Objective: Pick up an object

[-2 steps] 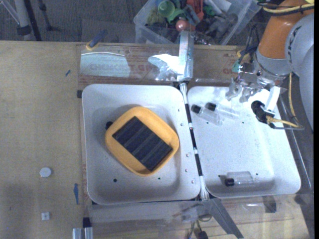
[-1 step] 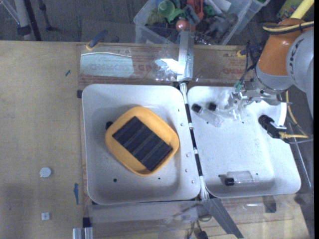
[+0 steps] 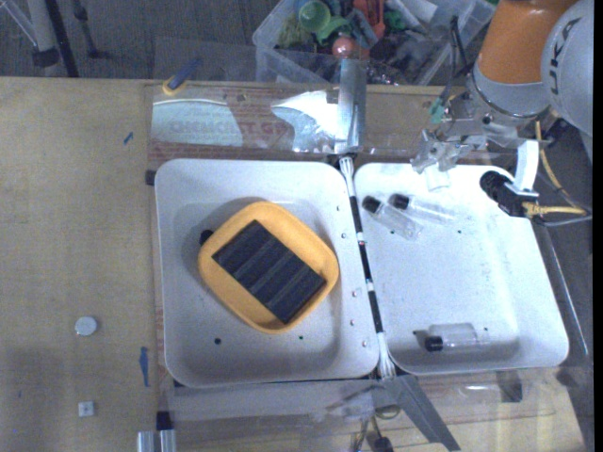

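Clear vials with black caps [image 3: 407,213] lie in the right bin [image 3: 490,281] at its far left, faint against the white. Gripper [image 3: 435,156] hovers over the far rim; whether it is open cannot be told.

A clear tub [image 3: 283,40] of colourful clutter sits behind the bins.

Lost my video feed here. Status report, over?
Gripper above right bin's far edge, nothing seen between its fingers. Clear vials just below it, another near front. Yellow tray in left bin. Nothing blocking.
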### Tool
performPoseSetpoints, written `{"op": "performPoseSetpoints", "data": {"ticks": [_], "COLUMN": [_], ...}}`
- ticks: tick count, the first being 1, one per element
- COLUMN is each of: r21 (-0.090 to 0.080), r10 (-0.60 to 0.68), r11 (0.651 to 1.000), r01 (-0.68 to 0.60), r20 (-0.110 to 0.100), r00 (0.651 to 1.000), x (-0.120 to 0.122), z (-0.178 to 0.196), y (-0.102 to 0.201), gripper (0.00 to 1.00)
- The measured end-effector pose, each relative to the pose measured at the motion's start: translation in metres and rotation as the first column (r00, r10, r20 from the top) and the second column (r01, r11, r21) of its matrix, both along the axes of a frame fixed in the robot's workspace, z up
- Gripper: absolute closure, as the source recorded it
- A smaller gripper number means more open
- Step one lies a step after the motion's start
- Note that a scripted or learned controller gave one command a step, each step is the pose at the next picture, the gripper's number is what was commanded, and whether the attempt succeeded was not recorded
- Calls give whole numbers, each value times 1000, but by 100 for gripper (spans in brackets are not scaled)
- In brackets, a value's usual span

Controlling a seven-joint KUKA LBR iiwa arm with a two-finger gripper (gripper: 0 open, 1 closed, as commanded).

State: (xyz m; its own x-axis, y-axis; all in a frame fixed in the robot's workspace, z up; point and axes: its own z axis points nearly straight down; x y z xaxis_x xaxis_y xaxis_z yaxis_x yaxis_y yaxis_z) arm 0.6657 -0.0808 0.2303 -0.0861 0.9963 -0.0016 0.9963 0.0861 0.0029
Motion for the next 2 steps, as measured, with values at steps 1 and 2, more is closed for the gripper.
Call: {"op": "performPoseSetpoints", "data": {"ticks": [1, 2], "r21": [1, 1], "r10": [-176, -306], "r11": [984, 952], "r01": [176, 306], "r20": [-6, -7], "r00": [984, 952], "x": [1, 1], "z": [-22, -49], "y": [-1, -10], "gripper": [100, 100]}}
